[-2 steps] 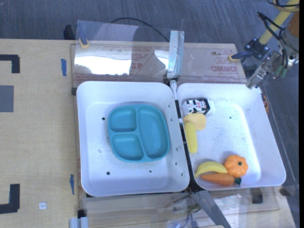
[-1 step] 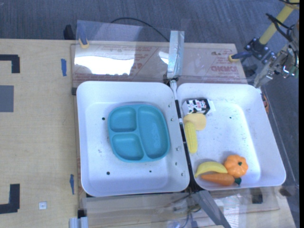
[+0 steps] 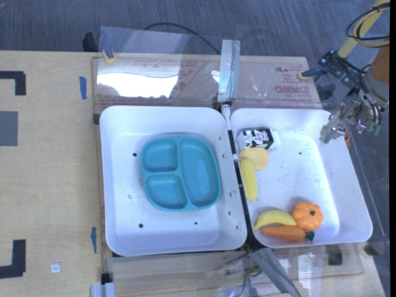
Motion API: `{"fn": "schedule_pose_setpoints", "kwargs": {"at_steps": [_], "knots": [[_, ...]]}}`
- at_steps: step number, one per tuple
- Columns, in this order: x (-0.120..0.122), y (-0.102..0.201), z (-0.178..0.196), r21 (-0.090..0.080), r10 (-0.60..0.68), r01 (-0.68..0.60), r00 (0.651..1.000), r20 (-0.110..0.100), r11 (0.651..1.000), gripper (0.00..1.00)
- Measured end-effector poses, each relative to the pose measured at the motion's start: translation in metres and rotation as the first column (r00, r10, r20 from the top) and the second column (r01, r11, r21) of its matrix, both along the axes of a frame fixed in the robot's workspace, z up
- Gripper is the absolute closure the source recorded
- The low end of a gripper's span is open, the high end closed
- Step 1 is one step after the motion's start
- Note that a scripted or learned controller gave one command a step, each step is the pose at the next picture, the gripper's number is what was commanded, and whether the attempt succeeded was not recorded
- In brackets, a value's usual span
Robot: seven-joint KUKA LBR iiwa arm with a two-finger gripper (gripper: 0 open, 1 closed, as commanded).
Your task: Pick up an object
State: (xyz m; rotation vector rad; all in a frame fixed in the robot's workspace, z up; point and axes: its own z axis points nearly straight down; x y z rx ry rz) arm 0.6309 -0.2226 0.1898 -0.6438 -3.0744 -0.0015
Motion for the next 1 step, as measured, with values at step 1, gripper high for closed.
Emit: {"fn": "schedule_pose_setpoints", "kwargs": {"at_steps": [1], "knots": [[0.0292,-0.0001,0.1675,-0.014,0.458,-0.457,0.889,0.015,0.889,1.00]]}}
